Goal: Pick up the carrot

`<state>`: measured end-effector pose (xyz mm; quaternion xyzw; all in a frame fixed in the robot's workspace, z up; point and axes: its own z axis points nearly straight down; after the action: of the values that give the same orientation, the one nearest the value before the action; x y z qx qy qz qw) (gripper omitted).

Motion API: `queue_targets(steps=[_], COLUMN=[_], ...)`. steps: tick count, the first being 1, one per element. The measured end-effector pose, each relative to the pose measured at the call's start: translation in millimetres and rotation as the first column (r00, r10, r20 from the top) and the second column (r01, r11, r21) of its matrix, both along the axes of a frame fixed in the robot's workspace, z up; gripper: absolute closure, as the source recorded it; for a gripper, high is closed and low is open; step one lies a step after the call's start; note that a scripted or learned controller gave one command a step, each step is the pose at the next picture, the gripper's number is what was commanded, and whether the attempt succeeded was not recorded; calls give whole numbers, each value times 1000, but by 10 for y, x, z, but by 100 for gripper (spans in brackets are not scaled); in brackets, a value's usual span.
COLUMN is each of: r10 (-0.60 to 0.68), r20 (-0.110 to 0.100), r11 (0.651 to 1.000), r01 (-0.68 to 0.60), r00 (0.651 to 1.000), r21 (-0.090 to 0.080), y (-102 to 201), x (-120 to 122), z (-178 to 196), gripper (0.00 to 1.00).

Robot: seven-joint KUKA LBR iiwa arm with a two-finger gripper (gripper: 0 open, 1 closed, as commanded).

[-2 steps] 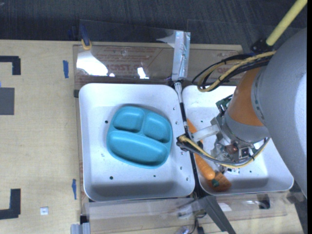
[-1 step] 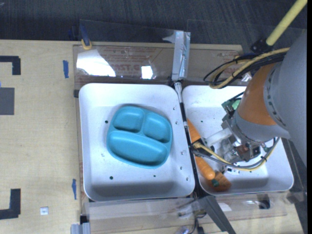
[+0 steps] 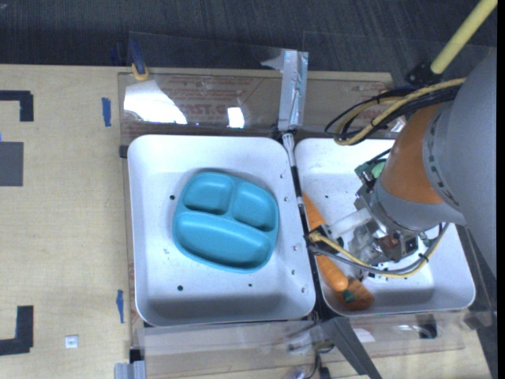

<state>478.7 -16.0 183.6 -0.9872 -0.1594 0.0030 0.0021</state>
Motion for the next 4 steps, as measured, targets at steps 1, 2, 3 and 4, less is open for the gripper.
queue_targets(steps=[1,2,3,4], r10=[-1,1,-33,-31], r20=[0,-1,2,1], r11=[1000,1000,999,1000], r01=[1,-1,33,31], r00=[1000,1000,999,1000], r21=[0,0,-3,-2], y=[-2,2,-187,-181], x=[0,4,31,36], z=[0,92,60,154], gripper=[0,100,100,100])
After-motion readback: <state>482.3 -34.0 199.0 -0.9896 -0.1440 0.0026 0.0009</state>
